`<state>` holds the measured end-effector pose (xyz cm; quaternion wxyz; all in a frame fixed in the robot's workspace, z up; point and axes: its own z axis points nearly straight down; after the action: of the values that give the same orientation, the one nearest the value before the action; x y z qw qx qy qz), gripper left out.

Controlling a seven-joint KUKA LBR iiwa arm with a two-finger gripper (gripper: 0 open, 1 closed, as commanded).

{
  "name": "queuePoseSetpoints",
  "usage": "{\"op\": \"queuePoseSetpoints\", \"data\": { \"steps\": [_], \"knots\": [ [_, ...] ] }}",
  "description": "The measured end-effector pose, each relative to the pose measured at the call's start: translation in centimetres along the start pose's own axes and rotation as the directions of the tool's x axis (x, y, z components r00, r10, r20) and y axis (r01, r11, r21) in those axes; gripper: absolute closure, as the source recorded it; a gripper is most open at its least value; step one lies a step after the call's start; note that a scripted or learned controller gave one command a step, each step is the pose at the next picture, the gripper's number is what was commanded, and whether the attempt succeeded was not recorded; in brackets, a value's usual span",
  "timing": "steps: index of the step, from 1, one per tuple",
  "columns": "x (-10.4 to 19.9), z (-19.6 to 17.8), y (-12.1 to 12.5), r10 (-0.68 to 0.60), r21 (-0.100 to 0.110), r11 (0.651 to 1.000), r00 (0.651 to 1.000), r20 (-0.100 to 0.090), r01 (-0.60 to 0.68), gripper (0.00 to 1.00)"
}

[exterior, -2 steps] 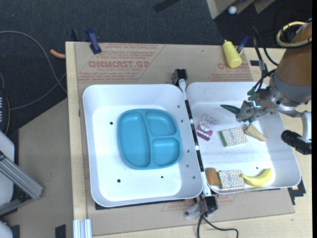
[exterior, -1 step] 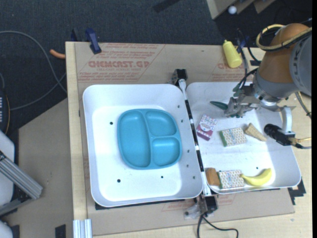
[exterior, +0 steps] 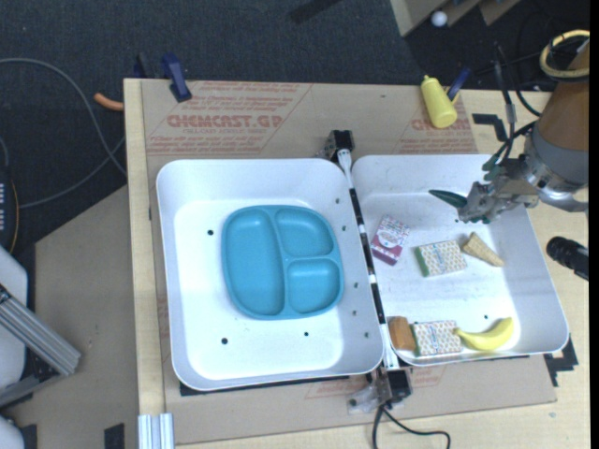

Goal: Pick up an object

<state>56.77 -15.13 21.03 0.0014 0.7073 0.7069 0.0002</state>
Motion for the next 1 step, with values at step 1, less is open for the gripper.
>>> {"op": "queuePoseSetpoints", "data": {
  "steps": [1],
  "knots": [
    [0.04, 0.08, -0.03, 0.000, 0.001, 1.000, 1.000, -0.001, 0.000, 0.00]
  ]
}}
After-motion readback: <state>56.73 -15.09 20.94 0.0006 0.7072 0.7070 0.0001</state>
